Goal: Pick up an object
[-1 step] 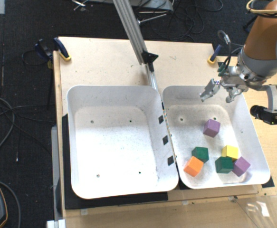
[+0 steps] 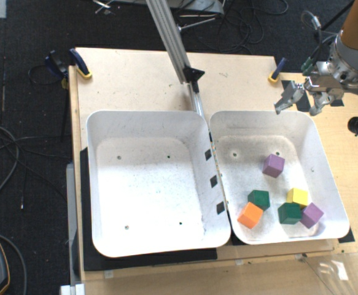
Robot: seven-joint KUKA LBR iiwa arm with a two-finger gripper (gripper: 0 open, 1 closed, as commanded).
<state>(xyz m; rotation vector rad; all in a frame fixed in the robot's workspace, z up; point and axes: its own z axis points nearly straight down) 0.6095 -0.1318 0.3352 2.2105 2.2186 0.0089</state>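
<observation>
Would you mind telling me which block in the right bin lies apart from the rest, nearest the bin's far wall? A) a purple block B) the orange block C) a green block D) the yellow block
A: a purple block sits alone toward the far wall of the right bin, while the orange block, yellow block, both green blocks and the other purple one cluster near the front edge.

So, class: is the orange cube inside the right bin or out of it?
Inside. The orange cube lies on the right bin floor, touching a green cube.
</observation>
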